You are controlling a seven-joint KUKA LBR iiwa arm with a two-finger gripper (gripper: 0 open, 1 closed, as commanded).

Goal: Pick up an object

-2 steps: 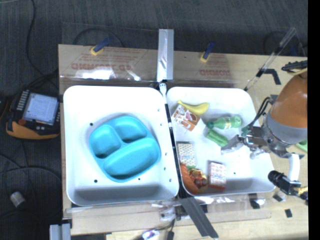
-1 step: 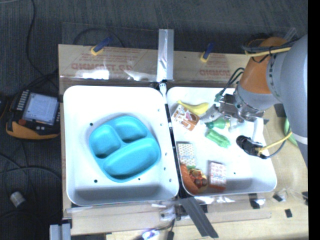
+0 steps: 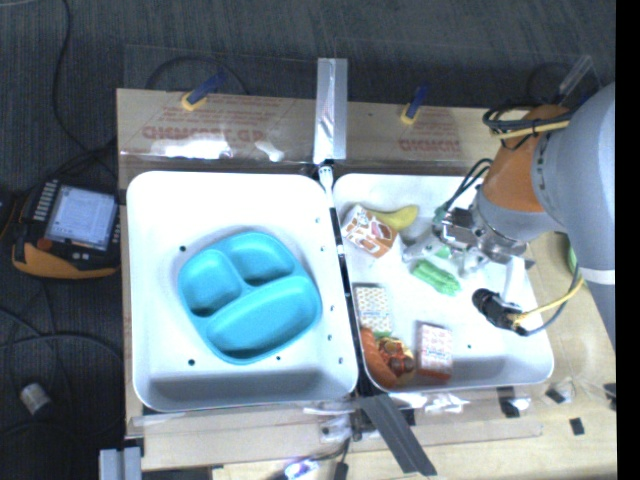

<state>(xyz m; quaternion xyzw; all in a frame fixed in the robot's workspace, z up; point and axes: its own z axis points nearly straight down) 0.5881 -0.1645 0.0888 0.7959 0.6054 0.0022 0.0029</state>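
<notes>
Nearest the counter's front edge, a small pink box [image 3: 434, 351] lies in the right bin [image 3: 530, 363]. Farther back, the claw [image 3: 452, 251] hovers at a green object [image 3: 436, 274]; its state I cannot tell. Crowding from the yellow banana [image 3: 403, 216] could spoil a grasp.

One fixed camera, high above the table [image 3: 140, 108], looking down at a slant; both white bins side by side in frame, left bin [image 3: 150, 268] and right bin [image 3: 520, 353]; arm [image 3: 585, 183] enters from right; moderate distance
</notes>
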